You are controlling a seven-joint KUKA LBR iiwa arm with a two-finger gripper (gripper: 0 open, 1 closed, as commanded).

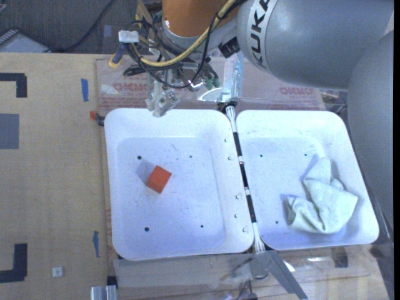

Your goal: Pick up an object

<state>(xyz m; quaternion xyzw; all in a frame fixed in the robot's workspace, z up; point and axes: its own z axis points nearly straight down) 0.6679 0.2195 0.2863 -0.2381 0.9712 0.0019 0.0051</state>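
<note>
On the far left, the pale wooden bench top (50,167) carries black corner marks and strips of blue tape. The left shallow white plastic bin (125,230) holds a small orange cube (159,179), lying left of its middle, well apart from the gripper. The translucent two-finger gripper (160,104) hangs over that bin's far rim with nothing between its fingers; whether it is released or clenched I cannot tell. The grey arm (312,30) reads "KUKA". The right white bin (275,142) holds a crumpled white cloth (322,199) at its right side.
</note>
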